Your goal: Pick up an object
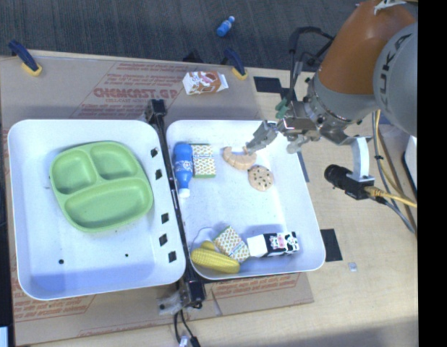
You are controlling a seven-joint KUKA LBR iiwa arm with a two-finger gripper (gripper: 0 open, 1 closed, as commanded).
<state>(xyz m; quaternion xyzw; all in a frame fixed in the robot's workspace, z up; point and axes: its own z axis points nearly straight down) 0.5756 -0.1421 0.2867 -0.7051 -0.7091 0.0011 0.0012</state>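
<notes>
I am reading "CHEMCAST" in red print on the brown cardboard sheet (pixel 129 85) lying behind the two bins. I am seeing the grey two-finger gripper (pixel 261 137) hovering over the right white bin (pixel 299 215), just beside the tan curved croissant-shaped toy (pixel 238 157); nothing is sitting between its fingers, though I cannot tell how far apart the jaws are standing.

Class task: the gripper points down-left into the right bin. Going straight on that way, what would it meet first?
Most likely the croissant, which lies just beyond the gripper; height above it is unclear from this view.
</notes>
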